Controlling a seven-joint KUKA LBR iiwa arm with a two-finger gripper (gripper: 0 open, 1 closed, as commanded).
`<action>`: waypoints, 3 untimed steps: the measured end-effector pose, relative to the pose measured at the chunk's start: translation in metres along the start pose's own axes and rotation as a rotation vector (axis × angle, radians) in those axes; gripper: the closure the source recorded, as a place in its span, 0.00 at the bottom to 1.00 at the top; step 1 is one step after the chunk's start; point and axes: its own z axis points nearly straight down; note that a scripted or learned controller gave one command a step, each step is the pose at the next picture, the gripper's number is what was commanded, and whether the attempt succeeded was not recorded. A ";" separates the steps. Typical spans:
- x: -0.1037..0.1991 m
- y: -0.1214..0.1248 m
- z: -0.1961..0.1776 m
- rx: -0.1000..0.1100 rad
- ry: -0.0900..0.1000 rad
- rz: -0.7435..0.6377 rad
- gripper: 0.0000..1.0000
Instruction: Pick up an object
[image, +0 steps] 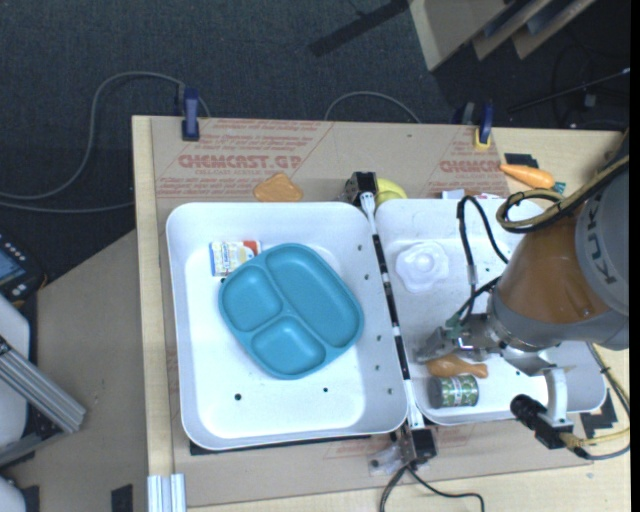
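The likeliest target is the carrot, a small orange piece lying in the right bin near its front, with the can just beside it toward the front wall; the pincer hangs low over the carrot's left end, touching or nearly so, and I cannot tell how it is set, since the metal parts blur together under the wrist; nothing is visibly held. Farther back in the same bin lies a clear lid or cup, pale against the white floor and well apart from the pincer. The risks, as I judge them: the carrot is small and lies flat, so the pincer may close above it or nudge it against the can; the can may be caught instead or roll; the divider between the bins is near on the left and could foul a sideways approach. The left bin holds a blue tray with three hollows and a small carton touching its rear left edge. The bench is pale board with red print; on it behind the bins lie an orange piece, a yellow thing and another carrot; blue clamps grip its rear edge; cables trail over a dark carpet beyond.
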 end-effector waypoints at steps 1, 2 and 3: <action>0.000 0.001 -0.010 -0.004 -0.002 0.000 1.00; 0.000 0.000 -0.010 -0.002 -0.001 0.000 0.00; -0.024 -0.001 0.001 0.001 -0.002 0.001 0.00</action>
